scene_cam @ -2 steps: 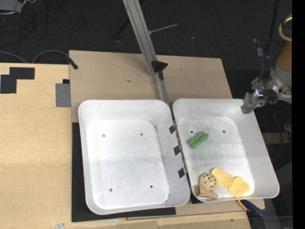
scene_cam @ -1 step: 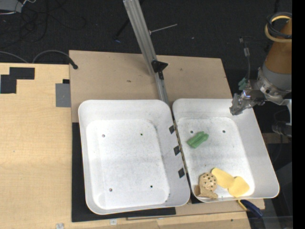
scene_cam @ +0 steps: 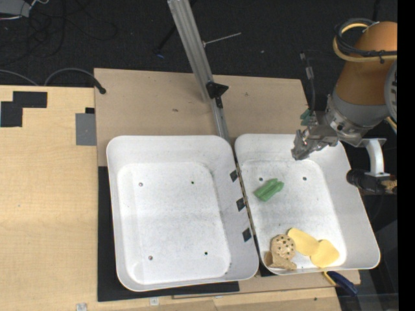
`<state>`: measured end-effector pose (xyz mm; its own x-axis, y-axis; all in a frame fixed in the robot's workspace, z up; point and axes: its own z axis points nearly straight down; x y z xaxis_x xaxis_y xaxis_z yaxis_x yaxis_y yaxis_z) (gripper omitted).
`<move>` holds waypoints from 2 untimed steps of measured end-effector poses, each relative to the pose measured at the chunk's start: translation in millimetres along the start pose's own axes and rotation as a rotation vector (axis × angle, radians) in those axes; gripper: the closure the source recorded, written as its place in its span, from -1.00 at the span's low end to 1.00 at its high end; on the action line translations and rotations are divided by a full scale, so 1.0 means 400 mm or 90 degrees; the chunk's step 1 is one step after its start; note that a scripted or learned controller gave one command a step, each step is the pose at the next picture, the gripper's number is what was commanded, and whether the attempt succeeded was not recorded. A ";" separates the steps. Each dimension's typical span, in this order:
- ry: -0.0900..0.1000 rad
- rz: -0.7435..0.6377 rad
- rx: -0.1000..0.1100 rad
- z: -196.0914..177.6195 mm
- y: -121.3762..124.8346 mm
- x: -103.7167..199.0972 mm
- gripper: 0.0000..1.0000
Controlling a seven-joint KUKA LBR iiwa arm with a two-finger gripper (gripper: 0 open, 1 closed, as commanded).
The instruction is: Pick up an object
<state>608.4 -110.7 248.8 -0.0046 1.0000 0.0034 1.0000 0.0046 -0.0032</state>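
While the gripper (scene_cam: 302, 149), finger state impossible to tell, hovers beyond the green object (scene_cam: 268, 190), it must descend onto it.

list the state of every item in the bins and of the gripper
green object: lying loose on the floor of the right bin, near its left wall, untouched
yellow object: lying at the right bin's front edge
tan perforated object: lying beside the yellow object, touching it
gripper: above the right bin's back edge, nothing seen between its fingers
left bin: bare white floor
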 end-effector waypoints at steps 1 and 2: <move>0.000 0.000 0.000 -0.013 -0.029 0.141 1.00; 0.000 0.000 0.001 -0.023 -0.059 0.273 1.00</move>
<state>584.2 -1.7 258.5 -0.0041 1.0000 0.0027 1.0000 0.0041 -0.0049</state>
